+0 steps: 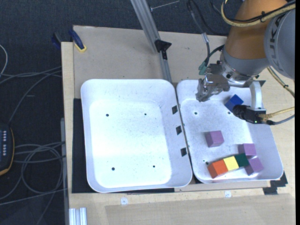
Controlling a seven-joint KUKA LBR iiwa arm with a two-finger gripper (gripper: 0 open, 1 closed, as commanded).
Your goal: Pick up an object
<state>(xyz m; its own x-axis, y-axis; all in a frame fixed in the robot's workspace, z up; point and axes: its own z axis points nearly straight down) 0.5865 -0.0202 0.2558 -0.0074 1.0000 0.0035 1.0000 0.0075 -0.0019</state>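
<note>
Two white bins sit side by side on the bench. Left bin [93, 125]: bare floor. Right bin [194, 172]: all loose stock.

Stock, right bin:
- Blue block [233, 101], far end, just beside the gripper's right, partly hidden by a black fitting on the arm.
- Purple cube [214, 138], alone at mid-floor.
- Row of joined blocks [228, 165], orange, yellow, green, near the front rim; long axis runs left to right with a slight tilt.
- Two more purple cubes, one [247, 149] just above the row's right end, one [254, 164] just past it, close to the front right corner.

Arm: enters from the right, orange band above the wrist. Gripper [205, 93] hangs over the far left corner of the right bin, tips pointing down at bare floor. Nothing shows between the fingers. Whether they stand apart or together I cannot tell; the metalwork blurs into one mass from here.

Key relation: no block lies under the tips. The blue block is the nearest candidate, a short way to the right at about the same depth. The lone purple cube lies toward the front of the bin and slightly right, with free floor all round it, so in my judgement it is the easier pick. The clustered pieces lie well apart from the gripper, at the front.

Status: nothing picked up yet.
</note>
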